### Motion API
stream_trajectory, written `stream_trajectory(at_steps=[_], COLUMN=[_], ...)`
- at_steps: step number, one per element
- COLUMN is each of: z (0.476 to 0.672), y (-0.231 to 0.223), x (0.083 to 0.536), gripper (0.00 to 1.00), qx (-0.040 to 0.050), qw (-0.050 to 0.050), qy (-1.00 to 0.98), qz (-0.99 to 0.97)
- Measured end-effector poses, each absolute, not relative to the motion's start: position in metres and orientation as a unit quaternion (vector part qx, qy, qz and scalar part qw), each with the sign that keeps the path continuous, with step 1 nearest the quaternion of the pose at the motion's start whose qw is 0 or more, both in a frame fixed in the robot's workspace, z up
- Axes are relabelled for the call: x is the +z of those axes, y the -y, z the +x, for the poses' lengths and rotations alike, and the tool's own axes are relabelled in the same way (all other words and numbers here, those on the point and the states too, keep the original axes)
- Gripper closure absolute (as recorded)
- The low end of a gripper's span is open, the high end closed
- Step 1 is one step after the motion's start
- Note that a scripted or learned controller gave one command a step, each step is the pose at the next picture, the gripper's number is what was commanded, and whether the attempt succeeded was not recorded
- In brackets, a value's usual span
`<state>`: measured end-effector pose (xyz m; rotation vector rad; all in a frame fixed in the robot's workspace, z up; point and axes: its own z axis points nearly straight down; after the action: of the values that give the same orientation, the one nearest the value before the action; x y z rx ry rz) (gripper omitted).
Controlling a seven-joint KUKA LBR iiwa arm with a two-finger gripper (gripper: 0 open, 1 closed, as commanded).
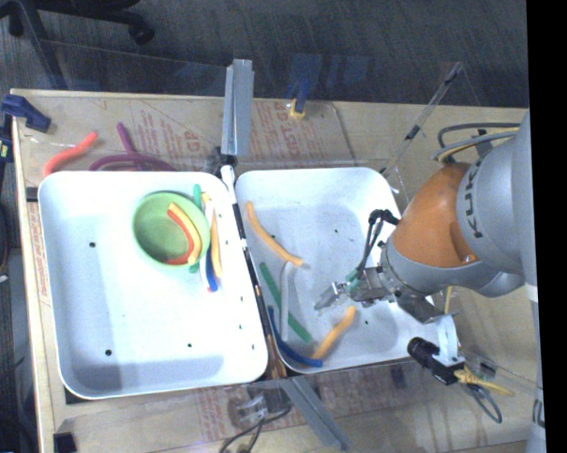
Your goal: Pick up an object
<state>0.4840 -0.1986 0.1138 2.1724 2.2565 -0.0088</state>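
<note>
Both bins are plain white: the left bin (pixel 99 304) and the right bin (pixel 338 195). In the left one a green bowl (pixel 164 229) carries a red strip (pixel 192 236) and a yellow strip (pixel 185 216) across it, with a blue strip (pixel 212 278) just beside its rim. The right bin holds an orange-yellow stick (pixel 270 237), a shorter orange stick (pixel 336 330), a green stick (pixel 297 323), a pale grey stick (pixel 286 291) and a dark blue one (pixel 299 356). The arm (pixel 494 216) is grey with an orange band (pixel 432 228). The claw (pixel 347 291) is metallic grey. The bench (pixel 157 132) is light tan with faint red printing. On it lie an orange-red strip (pixel 71 153) and a purple strip (pixel 126 162).
</note>
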Motion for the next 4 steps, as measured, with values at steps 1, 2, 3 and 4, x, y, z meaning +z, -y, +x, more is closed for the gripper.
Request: stream_trajectory(at_steps=[1,2,3,4], z=[0.477,0.478,0.478,0.478], y=[0.209,0.210,0.210,0.210], x=[0.092,0.103,0.103,0.112], gripper=[0.00,1.00,0.00,1.00], qx=[-0.0005,-0.0014,-0.0017,-0.0020], qw=[-0.002,-0.001,-0.001,-0.002], qy=[-0.705,-0.706,-0.707,-0.708], qz=[0.709,0.708,0.707,0.706])
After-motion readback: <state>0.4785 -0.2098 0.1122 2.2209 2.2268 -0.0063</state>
